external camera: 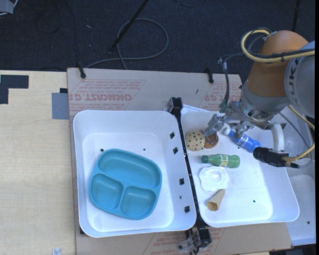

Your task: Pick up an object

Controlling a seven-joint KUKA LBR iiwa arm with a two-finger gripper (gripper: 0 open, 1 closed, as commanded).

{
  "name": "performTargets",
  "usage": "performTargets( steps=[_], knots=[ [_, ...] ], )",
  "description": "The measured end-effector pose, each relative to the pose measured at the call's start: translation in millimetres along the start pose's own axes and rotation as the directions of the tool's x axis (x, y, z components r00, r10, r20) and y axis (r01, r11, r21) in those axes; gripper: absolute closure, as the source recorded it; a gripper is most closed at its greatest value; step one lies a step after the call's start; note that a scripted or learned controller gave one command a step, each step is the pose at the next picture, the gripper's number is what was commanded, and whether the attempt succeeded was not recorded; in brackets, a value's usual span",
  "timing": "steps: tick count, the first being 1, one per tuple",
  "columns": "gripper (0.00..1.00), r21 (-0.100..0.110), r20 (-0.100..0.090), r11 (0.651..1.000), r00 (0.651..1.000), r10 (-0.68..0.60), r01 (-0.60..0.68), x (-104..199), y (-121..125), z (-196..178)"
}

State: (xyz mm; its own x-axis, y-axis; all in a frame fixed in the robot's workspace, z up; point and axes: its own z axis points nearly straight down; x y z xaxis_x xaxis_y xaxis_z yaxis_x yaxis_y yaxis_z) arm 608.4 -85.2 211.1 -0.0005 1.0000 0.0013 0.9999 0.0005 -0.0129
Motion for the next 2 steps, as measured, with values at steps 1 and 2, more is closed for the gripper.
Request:
performTargets(
  steps=[1,2],
  knots=[
    [0.0,-0.012,0.001,1.0,1.0,-0.001,0.001,0,2,-6],
    [0.0,-0.004,0.0,1.0,1.0,-0.001,0.001,3,-6,41]
  ],
)
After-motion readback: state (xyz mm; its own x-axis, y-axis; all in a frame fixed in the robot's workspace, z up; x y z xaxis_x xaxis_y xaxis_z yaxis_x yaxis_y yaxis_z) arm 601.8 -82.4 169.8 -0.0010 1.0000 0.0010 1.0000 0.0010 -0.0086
